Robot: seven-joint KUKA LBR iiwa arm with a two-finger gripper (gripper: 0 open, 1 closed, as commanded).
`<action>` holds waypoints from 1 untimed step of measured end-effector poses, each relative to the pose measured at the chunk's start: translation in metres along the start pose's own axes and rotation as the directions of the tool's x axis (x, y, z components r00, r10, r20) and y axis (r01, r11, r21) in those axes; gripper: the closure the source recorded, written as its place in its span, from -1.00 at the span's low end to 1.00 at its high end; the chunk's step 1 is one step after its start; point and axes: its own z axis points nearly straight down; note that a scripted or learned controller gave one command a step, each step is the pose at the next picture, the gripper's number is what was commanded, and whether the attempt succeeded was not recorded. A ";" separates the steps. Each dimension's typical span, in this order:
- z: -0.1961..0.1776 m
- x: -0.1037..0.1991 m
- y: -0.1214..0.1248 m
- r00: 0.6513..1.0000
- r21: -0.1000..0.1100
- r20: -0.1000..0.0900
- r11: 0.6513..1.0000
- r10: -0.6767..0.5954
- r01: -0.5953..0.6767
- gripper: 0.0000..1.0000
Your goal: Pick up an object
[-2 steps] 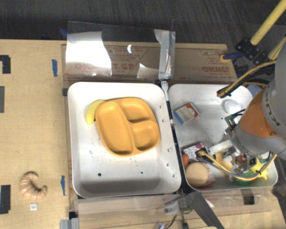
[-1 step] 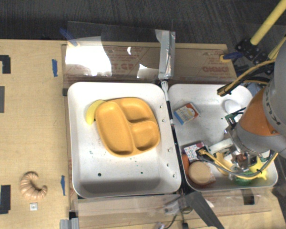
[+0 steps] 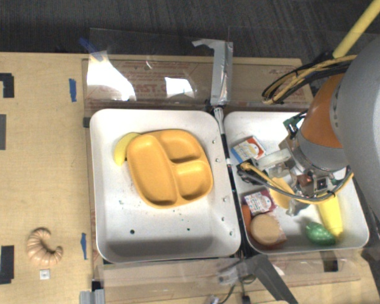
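Note:
My gripper [image 3: 302, 187] is low inside the right bin [image 3: 361, 236], under the orange wrist band, among cables. Just beneath and beside it lie a yellow wedge [image 3: 279, 192] and a yellow banana [image 3: 330, 216]. I cannot make out whether either one is in its grasp. Around it lie a red packet [image 3: 258, 202], a round brown bun [image 3: 268, 231], a green toy vegetable [image 3: 319, 234] and a white packet with red and blue print [image 3: 249, 149].
The left bin [image 3: 114, 223] holds an orange divided plate [image 3: 169, 166], which partly covers a yellow object [image 3: 121, 147]. A toy croissant [image 3: 44, 246] lies on the bench at the lower left. A clear plastic sheet [image 3: 152, 81] is taped behind the bins.

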 end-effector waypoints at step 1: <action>-0.096 0.013 -0.051 1.000 -0.002 -0.002 1.000 0.001 -0.001 1.00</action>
